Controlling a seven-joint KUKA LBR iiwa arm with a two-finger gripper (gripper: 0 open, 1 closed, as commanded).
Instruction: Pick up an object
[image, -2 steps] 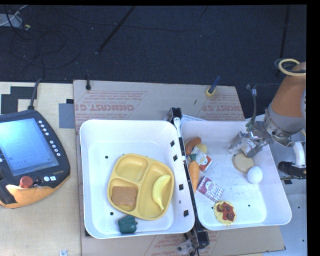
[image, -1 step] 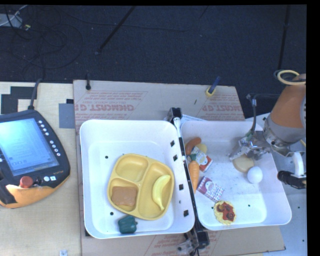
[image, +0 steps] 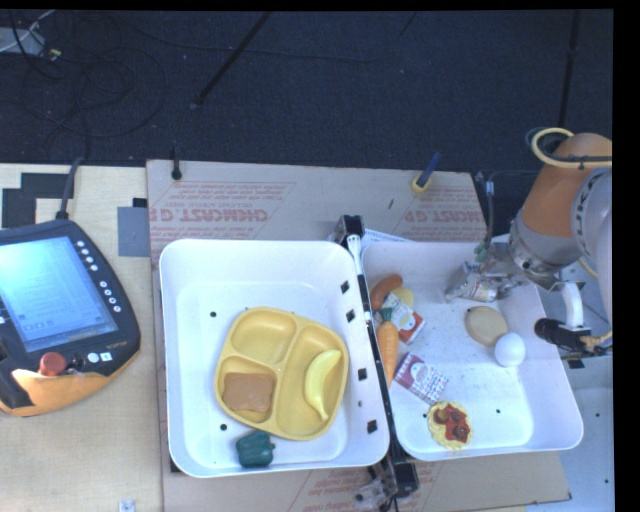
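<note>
My gripper (image: 479, 284) hangs low over the far right part of the right bin (image: 560, 420), at the end of the grey arm with the orange band (image: 556, 205). Nothing shows held in it. Just in front of it lie a tan potato (image: 486, 324) and a white egg (image: 509, 350). Along the bin's left side are a sausage (image: 385, 290), a small toy packet (image: 405, 318), an orange carrot (image: 388, 346) and a red-and-white packet (image: 420, 378). A pizza slice (image: 450, 423) lies near the front.
The left bin (image: 190, 300) holds a yellow divided plate (image: 262, 335) with a toast slice (image: 248, 392) and a banana (image: 322, 382). A green pepper (image: 255, 450) sits in front of the plate. A tablet pendant (image: 55, 300) rests at the bench's left.
</note>
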